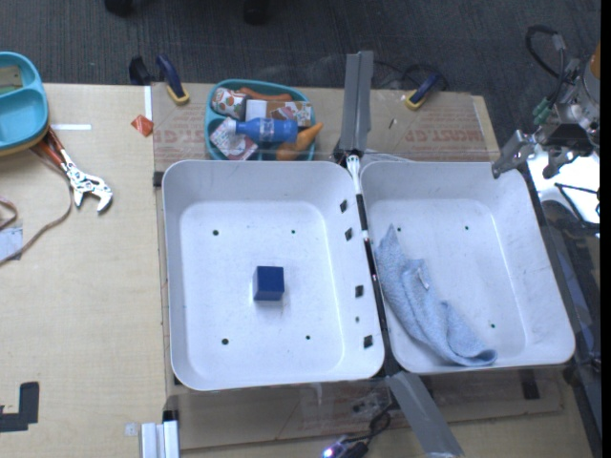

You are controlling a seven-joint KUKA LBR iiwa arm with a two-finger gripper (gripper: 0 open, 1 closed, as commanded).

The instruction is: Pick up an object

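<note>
White plastic bins sat side by side on the bench when I looked down from my camera. I saw the left bin (181, 351) and the right bin (535, 342) touching along their middle edges.

A small blue block (269, 282) sat flat on the floor of the left bin, a little nearer the bin's near edge than its far edge. Nothing touched it.

A pale blue cloth (420, 303) lay crumpled in the right bin. It ran from beside the bin's left wall down toward the near right corner.

I saw the gripper (533, 155) up by the far right corner of the right bin, over the rim. It was well apart from the block and from the cloth. It looked small and dark from my seat, and I could not tell how its jaws stood. I saw nothing in them.

Behind the left bin's far edge sat a teal bowl (258, 122) full of small toys and packets. A silver wrench (86, 187) lay near the left edge of the bench. A light blue tray (21, 103) sat at the bench's far left corner. Two clamps, the left clamp (172, 80) and the right clamp (422, 91), gripped the far edge of the bench.
</note>
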